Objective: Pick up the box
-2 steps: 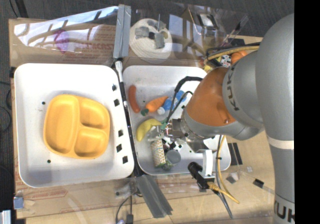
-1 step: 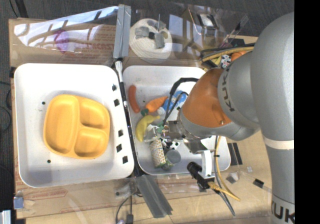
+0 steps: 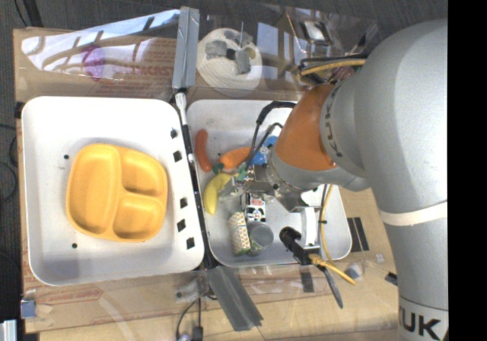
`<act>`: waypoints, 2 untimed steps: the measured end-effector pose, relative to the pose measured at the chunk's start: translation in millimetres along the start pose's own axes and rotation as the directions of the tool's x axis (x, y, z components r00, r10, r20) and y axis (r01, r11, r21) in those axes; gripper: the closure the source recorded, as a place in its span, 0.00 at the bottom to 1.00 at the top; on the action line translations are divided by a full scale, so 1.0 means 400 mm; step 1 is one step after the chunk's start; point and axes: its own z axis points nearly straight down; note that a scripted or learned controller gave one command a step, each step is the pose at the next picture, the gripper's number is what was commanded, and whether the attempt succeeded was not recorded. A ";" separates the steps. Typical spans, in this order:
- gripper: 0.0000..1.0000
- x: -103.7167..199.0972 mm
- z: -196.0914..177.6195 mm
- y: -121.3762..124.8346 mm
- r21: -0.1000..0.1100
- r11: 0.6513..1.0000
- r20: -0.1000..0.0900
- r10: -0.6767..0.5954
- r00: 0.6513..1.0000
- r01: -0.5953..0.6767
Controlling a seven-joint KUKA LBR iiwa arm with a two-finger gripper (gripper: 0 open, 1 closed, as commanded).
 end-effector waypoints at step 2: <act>0.00 -0.067 0.008 0.328 0.010 0.999 -0.002 -0.051 0.999 0.051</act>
